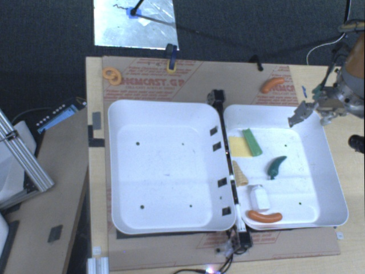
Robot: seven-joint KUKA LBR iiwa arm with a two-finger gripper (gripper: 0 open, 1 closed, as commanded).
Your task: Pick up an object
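Objects for picking lie in the right bin (328,170): a green stick (251,142) rests tilted near the bin's upper left, its lower end overlapping a flat yellow piece (239,147). Right of these and a little nearer the camera, a dark teal pepper-shaped item (276,166) lies apart from the others. A tan cone-like piece (240,174) sits against the bin's left wall. Nearer the front, a small white bottle (260,198) lies just above an orange sausage (263,216), the two close together. The left bin (165,164) sits beside the right one, joined along a dark divider strip. On the bench (188,76) behind the bins lie an orange ring (112,76), a yellow clamp with a blue top (171,59) and another orange sausage (272,84). The end effector (301,115) hangs over the upper right corner of the right bin, above the bin floor and well apart from every object; whether it is spread or closed cannot be told, and nothing shows in its grasp.
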